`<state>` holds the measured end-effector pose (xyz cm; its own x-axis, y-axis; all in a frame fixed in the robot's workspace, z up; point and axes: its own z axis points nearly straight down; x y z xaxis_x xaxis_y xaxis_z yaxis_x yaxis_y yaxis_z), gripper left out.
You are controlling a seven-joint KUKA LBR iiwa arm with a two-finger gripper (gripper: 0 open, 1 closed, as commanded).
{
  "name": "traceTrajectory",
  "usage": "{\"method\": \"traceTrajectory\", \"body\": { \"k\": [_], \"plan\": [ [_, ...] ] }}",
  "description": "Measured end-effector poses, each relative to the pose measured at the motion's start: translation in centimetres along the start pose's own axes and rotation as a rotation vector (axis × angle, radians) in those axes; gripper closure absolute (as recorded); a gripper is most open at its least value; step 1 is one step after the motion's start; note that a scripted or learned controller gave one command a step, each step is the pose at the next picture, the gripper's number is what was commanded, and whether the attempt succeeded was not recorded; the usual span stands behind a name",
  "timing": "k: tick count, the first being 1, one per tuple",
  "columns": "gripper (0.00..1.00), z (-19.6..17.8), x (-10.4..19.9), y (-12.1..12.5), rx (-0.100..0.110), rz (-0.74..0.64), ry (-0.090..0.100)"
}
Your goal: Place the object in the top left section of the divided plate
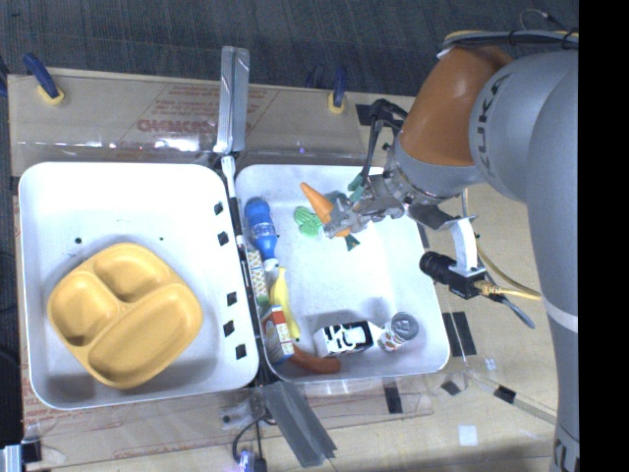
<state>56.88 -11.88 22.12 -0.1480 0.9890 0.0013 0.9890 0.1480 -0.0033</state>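
Note:
The yellow divided plate [123,313] lies in the left bin, with two small sections at its top and one large section below. A toy carrot [316,202], orange with a green leafy end, is in the upper part of the right bin. My gripper [349,216] is right against the carrot's right side, touching or overlapping it. The gripper's body hides the contact, so a hold on the carrot cannot be confirmed.
The right bin [393,264] also holds a blue bottle [260,222], a banana [280,293], a black-and-white carton [347,337], a small can [401,328] and a reddish sausage [313,364]. A metal divider [233,101] stands between the bins. The left bin [59,195] surrounds the plate.

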Motion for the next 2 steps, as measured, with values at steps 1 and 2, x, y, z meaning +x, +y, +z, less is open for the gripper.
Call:
{"method": "traceTrajectory", "body": {
  "k": [1, 2],
  "plan": [
    [1.0, -8.9, 8.1, 7.1, -0.002, 0.06, -0.001],
    [1.0, -4.1, 15.7, 10.4, 0.002, -0.121, -0.001]
  ]
}}
